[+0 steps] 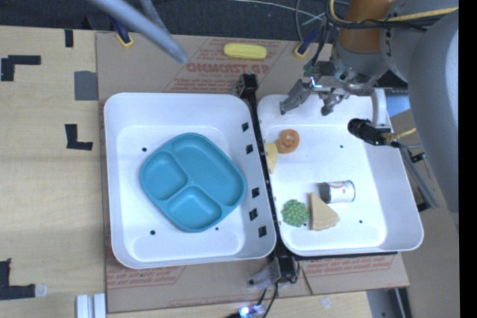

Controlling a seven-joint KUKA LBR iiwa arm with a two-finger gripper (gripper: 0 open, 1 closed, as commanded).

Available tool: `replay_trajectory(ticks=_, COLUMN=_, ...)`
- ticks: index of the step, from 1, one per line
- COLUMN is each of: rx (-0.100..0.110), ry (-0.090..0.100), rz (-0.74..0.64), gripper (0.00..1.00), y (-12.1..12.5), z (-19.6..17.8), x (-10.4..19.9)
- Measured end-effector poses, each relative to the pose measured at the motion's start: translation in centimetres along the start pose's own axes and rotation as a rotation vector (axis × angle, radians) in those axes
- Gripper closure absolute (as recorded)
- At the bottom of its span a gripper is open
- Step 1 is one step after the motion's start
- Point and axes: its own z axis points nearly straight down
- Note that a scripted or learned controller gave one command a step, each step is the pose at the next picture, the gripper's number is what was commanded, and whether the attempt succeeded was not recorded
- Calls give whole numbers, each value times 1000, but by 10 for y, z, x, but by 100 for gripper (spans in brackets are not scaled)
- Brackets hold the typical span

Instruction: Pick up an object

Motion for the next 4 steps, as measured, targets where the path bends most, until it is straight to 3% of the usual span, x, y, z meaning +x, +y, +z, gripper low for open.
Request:
replay_trajectory(ticks=2, rx=-4, ry=-1, rz=0, gripper=0, y=-7, z=97, x=-1)
replay_trajectory(ticks=3, rx=-6, ry=-1, rz=-1, gripper=100, y=-5, z=84, x=0)
replay_trajectory(ticks=4, rx=-10, ry=1, rz=1, gripper=100, y=-6, z=20, x=0)
